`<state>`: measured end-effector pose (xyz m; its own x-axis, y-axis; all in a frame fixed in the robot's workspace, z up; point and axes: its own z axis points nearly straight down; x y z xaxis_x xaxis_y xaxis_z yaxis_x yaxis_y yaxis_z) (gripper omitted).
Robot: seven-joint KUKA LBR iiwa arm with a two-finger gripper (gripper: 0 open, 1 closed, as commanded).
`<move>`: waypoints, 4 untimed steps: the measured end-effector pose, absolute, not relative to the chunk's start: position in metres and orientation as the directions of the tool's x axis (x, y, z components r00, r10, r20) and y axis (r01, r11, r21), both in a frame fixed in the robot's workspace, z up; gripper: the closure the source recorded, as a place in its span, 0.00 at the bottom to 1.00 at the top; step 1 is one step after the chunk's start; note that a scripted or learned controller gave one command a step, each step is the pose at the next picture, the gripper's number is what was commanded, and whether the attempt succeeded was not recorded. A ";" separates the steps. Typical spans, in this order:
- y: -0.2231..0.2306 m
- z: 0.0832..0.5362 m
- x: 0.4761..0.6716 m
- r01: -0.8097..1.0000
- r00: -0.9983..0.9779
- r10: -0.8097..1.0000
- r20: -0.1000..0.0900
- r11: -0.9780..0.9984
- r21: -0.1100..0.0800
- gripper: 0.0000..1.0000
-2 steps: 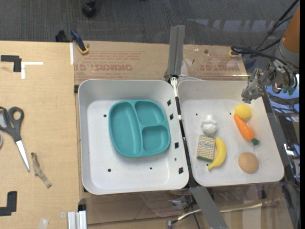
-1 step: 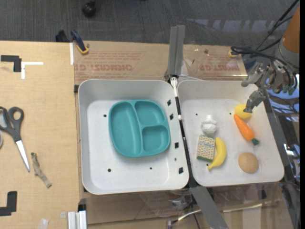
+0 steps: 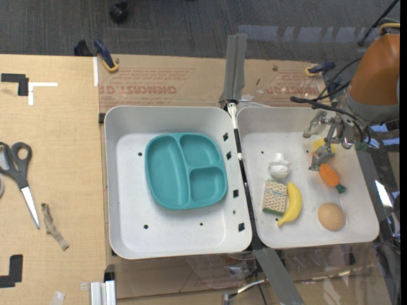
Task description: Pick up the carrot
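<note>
The carrot (image 3: 330, 175), orange with a small green tip, lies in the right bin (image 3: 362, 234) near its right wall. My gripper (image 3: 324, 146) hangs over the upper right of that bin, just above and to the left of the carrot's upper end, touching it or nearly so. A small yellow object (image 3: 317, 147) peeks out beneath the gripper. The carrot rests on the bin floor.
A banana (image 3: 291, 203), a checked sponge (image 3: 275, 197), a white crumpled object (image 3: 278, 168) and an egg (image 3: 331, 216) share the right bin. The left bin (image 3: 121, 234) holds a teal divided plate (image 3: 186, 170). Scissors (image 3: 19, 176) lie on the bench at far left.
</note>
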<state>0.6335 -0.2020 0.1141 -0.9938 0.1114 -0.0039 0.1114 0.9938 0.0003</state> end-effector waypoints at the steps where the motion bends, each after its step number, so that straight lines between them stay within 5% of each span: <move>1: -0.203 0.093 0.603 0.179 -0.984 0.179 -0.005 0.984 0.001 0.00; 2: -0.202 0.105 0.605 0.176 -0.984 0.176 -0.012 0.984 0.000 1.00; 3: -0.159 0.164 0.585 0.361 -0.933 0.361 -0.006 0.933 0.001 1.00; 4: -0.138 0.208 0.502 0.727 -0.686 0.727 -0.003 0.686 0.001 1.00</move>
